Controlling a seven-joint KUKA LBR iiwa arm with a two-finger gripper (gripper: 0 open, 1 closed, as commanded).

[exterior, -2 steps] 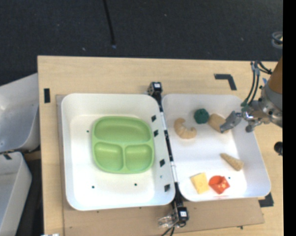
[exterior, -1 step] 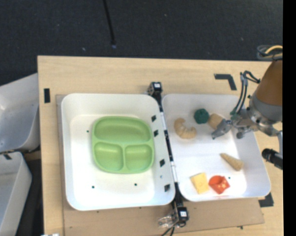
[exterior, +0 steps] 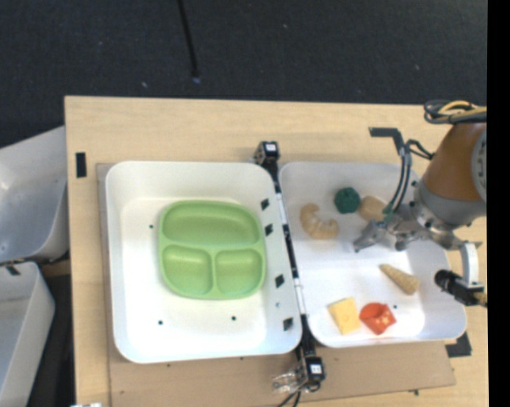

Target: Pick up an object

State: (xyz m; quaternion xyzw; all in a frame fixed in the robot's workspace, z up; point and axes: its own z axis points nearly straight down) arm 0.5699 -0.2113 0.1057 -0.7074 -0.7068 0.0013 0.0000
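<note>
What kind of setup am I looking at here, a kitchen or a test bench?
Most likely a lab test bench for pick trials: two white bins on a wooden bench, toy food such as a cheese wedge, and a green divided plate.

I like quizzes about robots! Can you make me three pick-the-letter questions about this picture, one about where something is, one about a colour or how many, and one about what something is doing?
1. Where is the green divided plate?
A. In the left bin
B. In the right bin
C. On the bare bench

2. How many sections does the green divided plate have?
A. Two
B. Three
C. Five

3. What is the end effector doing?
A. Holding the yellow block
B. Lifting the green divided plate
C. Hanging over the right bin with nothing seen between its fingers

Answers:
1. A, the plate lies in the middle of the left bin.
2. B, it has one long section on top and two smaller ones below.
3. C, it sits over the right bin between the dark green ball and the tan cone, while the yellow block rests lower down beside the red piece.
</note>
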